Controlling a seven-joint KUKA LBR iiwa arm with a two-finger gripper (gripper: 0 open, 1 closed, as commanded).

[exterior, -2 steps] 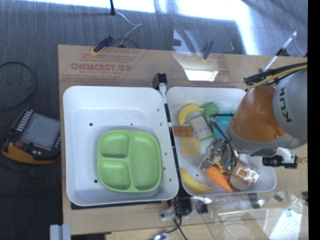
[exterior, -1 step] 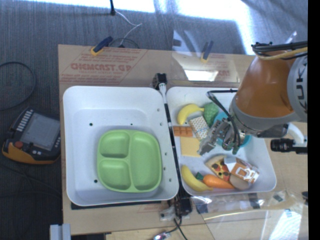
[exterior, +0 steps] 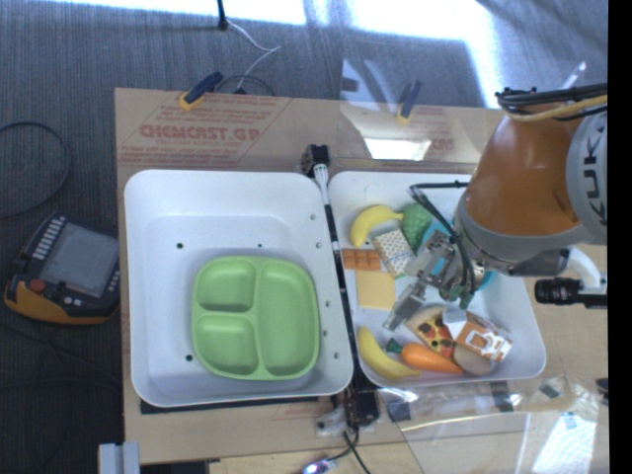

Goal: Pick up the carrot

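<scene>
Hovering gripper [exterior: 410, 304], finger state unclear, hangs just above the carrot [exterior: 431, 359].

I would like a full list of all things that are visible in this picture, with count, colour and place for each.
bins: 2, white, side by side on the bench
plate: 1, green, three compartments, in the left bin
bananas: 2, yellow, right bin, one at the back, one at the front
carrot: 1, orange, front of the right bin, beside the front banana
cheese slice: 1, pale yellow, middle of the right bin
pizza slice: 1, right bin, behind the carrot
pendant: 1, grey and orange, on the floor at the left
arm: 1, grey with orange, over the right bin
hand: 1, above the cheese slice and pizza slice
</scene>
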